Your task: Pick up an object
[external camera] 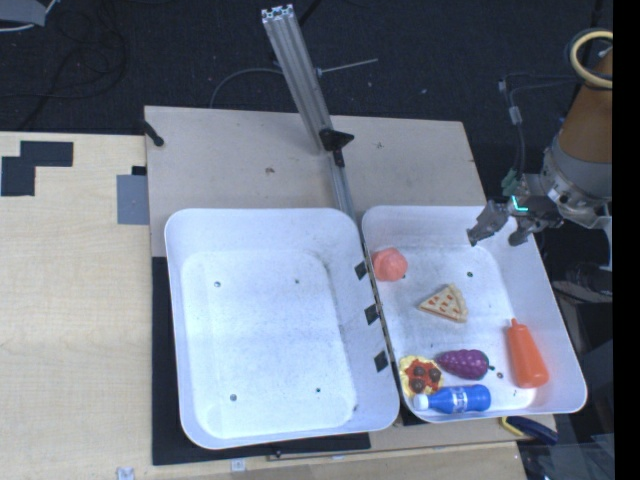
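The pincer hangs spread apart, gripping nothing, over the right bin's far edge; the pizza slice lies below-left.

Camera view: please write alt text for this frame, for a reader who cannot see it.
A grey robot arm's hand, fingers apart and holding nothing, hovers over the far right corner of the right bin, which holds a pink ball, pizza slice, orange carrot, purple grapes and blue bottle.
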Robot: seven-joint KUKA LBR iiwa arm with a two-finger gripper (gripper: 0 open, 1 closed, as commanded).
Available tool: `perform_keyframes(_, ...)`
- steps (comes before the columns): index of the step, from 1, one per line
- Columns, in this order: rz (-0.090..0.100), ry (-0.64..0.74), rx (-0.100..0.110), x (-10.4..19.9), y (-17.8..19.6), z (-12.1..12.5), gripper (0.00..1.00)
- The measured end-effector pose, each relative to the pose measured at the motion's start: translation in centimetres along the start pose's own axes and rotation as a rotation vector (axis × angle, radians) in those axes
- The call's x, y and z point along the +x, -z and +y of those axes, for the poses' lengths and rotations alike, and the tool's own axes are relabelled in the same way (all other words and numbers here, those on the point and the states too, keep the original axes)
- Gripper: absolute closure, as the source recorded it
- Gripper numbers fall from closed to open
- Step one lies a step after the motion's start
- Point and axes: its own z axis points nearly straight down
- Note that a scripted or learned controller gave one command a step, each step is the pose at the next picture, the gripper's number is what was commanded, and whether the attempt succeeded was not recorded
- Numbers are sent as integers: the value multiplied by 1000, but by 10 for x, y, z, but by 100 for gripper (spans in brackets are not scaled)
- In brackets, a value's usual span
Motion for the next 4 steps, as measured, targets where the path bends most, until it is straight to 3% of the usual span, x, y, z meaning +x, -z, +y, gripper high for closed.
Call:
perform_keyframes(1, 0, 0, 0, 0, 0, 0, 0)
perform_keyframes(4, 1, 1, 4, -1, -132, 11, 0)
